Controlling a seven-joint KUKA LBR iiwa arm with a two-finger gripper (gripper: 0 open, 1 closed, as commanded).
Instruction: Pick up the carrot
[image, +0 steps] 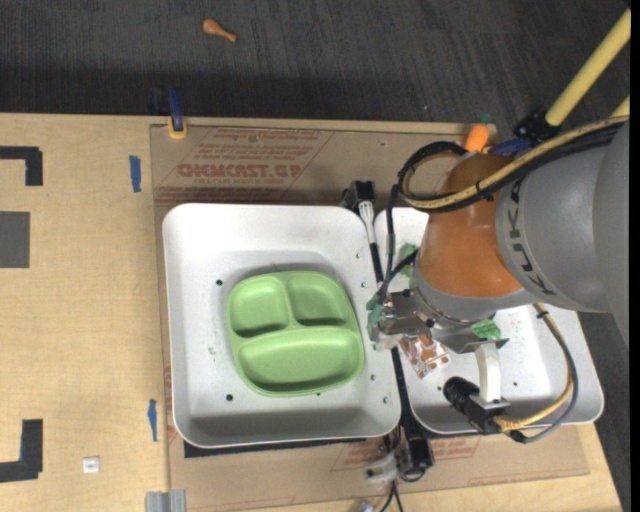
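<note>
Oddly, the carrot (218, 30), or what looks like it, is lying at the upper left of the frame on the dark floor beyond the bench: small, orange, tapering to one end, too tiny for more detail. The arm (560, 230) is hanging over the right bin (565, 385), its orange band facing the camera. The gripper (400, 325) is sitting low near the seam between the bins; whether it is apart or together cannot be told. A green divided plate (295, 335) is resting in the left bin (190, 300).
</note>
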